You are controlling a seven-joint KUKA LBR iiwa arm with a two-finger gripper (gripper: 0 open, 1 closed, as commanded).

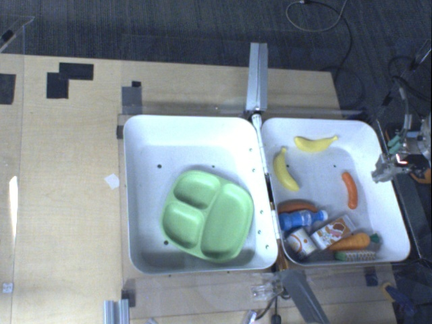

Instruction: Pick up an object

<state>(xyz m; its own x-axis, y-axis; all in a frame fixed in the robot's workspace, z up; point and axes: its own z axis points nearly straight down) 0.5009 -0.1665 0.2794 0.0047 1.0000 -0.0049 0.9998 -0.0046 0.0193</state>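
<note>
Tool (pixel 398 159) sits at right bin's (pixel 364 128) right rim, above the wall; cannot tell its state. Nothing seen in its grasp. Candidates lie untouched: two bananas (pixel 315 142), sausage (pixel 350 189), bottle (pixel 302 219), carton (pixel 332 233), carrot (pixel 351 242). Pick not begun, by my reading.

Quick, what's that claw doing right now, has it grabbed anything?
Claw: at the right bin's right edge, nothing visibly in it; whether it's open or closed cannot be told.
</note>
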